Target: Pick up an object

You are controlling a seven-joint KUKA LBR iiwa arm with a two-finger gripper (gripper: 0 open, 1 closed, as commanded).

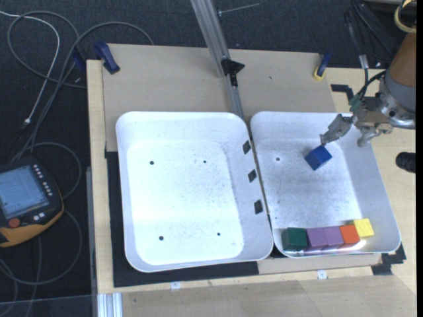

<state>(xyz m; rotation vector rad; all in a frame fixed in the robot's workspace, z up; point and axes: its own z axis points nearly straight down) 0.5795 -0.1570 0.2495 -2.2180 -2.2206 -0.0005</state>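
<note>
Blue cube (318, 157) just below hand (349, 133), seemingly apart

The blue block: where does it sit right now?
In the camera view, the blue block lies in the upper part of the right bin, just below-left of the gripper and well apart from the row of blocks along the bin's lower edge.

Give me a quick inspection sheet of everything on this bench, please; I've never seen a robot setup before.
Surface: wooden bench bearing left bin and right bin, side by side.
Job's things: blue block mid right bin; green, purple, orange and yellow blocks in a row along its near wall.
Clutter: nothing seen.
Grippers: hand above right bin's far right, beside the blue block; grip state unclear.
Cables: loose cables on floor, left.
Surroundings: control pendant on floor; blue clamps at bench corners.
</note>
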